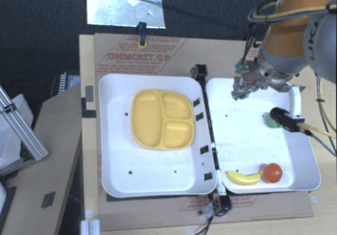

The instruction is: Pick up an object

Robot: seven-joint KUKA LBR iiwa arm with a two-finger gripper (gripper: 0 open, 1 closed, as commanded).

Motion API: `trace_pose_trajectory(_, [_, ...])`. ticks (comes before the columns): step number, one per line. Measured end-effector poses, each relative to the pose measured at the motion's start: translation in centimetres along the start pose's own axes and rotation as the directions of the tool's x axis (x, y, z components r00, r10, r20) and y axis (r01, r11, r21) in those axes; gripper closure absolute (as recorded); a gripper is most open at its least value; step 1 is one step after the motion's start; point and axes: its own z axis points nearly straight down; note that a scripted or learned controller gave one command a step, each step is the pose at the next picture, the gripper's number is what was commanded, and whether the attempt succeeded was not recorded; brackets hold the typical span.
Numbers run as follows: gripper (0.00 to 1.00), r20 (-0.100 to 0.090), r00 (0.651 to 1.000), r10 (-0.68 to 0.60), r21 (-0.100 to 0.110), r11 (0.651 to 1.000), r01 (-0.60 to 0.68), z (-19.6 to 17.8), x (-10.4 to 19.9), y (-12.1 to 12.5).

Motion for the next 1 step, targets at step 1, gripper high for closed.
trace_pose_trajectory(1, [1.00, 0.000, 1.000, -0.001, 0.001, 1.000, 0.001, 0.85, 6.33, 0.02])
